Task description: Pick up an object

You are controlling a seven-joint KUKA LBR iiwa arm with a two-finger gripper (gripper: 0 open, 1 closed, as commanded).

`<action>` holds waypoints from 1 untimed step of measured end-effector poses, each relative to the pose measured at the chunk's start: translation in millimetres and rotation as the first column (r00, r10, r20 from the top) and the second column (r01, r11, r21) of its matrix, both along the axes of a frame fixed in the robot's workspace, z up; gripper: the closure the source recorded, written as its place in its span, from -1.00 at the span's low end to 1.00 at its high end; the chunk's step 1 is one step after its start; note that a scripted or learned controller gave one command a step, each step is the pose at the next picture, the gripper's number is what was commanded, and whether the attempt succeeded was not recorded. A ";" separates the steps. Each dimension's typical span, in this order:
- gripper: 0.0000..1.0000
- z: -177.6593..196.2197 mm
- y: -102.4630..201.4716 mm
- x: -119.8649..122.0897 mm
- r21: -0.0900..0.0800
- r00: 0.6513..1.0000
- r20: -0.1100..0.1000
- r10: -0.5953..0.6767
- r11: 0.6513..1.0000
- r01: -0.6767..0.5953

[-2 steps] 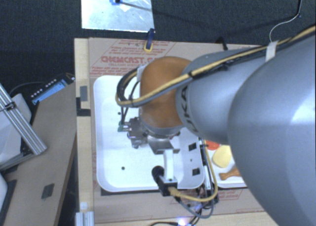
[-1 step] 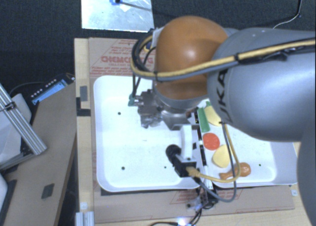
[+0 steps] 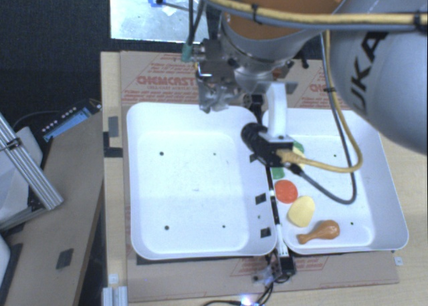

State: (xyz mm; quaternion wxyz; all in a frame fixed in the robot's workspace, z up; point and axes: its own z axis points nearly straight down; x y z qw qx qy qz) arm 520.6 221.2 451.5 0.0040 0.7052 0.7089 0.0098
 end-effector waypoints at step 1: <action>1.00 89.6 9.6 -34.6 -0.001 1.000 -0.008 0.002 1.000 -0.002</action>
